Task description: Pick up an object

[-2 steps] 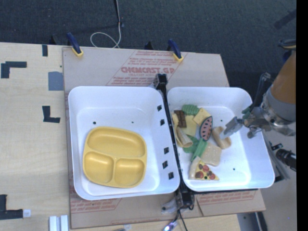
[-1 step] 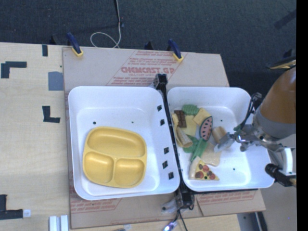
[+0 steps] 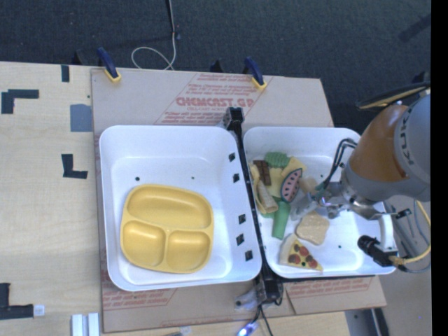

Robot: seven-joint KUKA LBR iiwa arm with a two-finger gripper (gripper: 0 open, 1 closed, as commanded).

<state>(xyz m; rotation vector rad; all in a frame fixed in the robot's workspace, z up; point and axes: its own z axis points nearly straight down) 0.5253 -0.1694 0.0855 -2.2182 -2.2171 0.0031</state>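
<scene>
1. So the stuff to grab is a heap of toy food in the right bin (image 3: 350, 140). Closest to the gripper (image 3: 316, 203) is a tan bread slice (image 3: 312, 229), flat on the bin floor, roughly squarish and a bit tilted, so no real long axis to speak of.
2. Just below the bread slice is a pizza slice (image 3: 299, 255), yellowish crust with red dots on top. Its tip points up toward the bin divider and the crust edge runs along the lower right, so it lies on a diagonal.
3. Left of the bread there's a green stick-shaped piece (image 3: 282, 218), maybe a cucumber or bean, long axis nearly vertical in the view, leaning slightly.
4. Above that is a watermelon slice (image 3: 291, 183), red with dark seeds and a green rind, tilted from lower left to upper right.
5. Against the divider there's a banana-ish yellow piece (image 3: 265, 196), a dark brown piece (image 3: 262, 171) and a green ridged piece (image 3: 276, 159), all touching or overlapping.
6. The gripper sits low over the pile, just above the bread slice. Can't tell how its jaws are set, too blurry and dark there.
7. The left bin (image 3: 168, 135) has a yellow divided plate (image 3: 168, 227) with three compartments.
8. Both bins sit on a cardboard sheet (image 3: 210, 100) held by blue-and-yellow clamps (image 3: 108, 64).
</scene>
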